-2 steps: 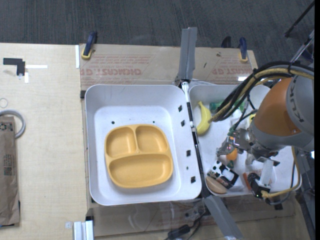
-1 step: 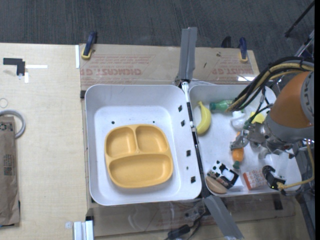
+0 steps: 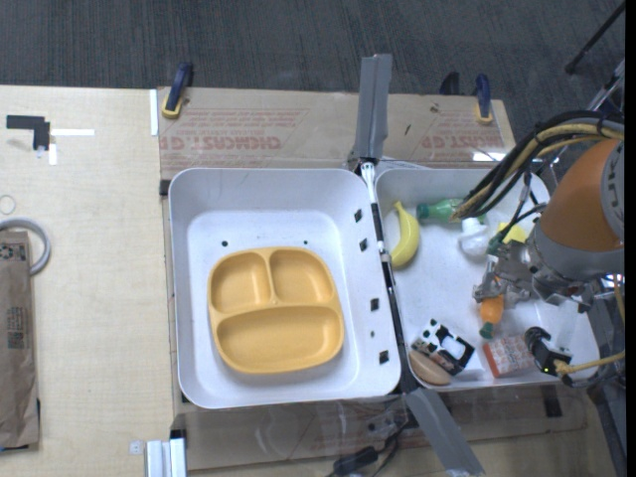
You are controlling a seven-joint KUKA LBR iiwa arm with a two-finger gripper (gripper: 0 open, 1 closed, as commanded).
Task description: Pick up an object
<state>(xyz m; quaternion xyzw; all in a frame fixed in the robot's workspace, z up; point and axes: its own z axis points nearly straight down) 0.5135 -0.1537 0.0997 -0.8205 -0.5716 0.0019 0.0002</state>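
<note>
At the far left, a brown paper bag (image 3: 17, 336) was seen lying flat on the pale wooden surface (image 3: 89, 217), with a small black bracket (image 3: 30, 127) near the upper corner. Further right, two blue clamps (image 3: 179, 87) held a sheet of printed cardboard (image 3: 258, 127) behind the bins. The left white bin (image 3: 189, 266) was occupied by a yellow divided plate (image 3: 276, 309), which lay flat near the middle of the floor. Just past the grey divider bar, the right white bin (image 3: 437, 296) was found to hold a yellow banana (image 3: 404, 235) near its left wall, with a green object (image 3: 437, 210) just beside its upper end and a white object (image 3: 475, 238) a little further right. Near the front edge, a black-and-white patterned item (image 3: 443, 344) rested against a round tan object (image 3: 429, 368), and a small red-and-white packet (image 3: 507, 356) lay beside them. An orange object (image 3: 491, 311) stood between the packet and the gripper. The gripper (image 3: 502, 284) was positioned low over the right part of that bin, directly above the orange object, beneath the grey wrist and orange band of the arm (image 3: 586, 207). Whether the fingers were apart or together could not be told, as they were blurred among cables and metal parts.
</note>
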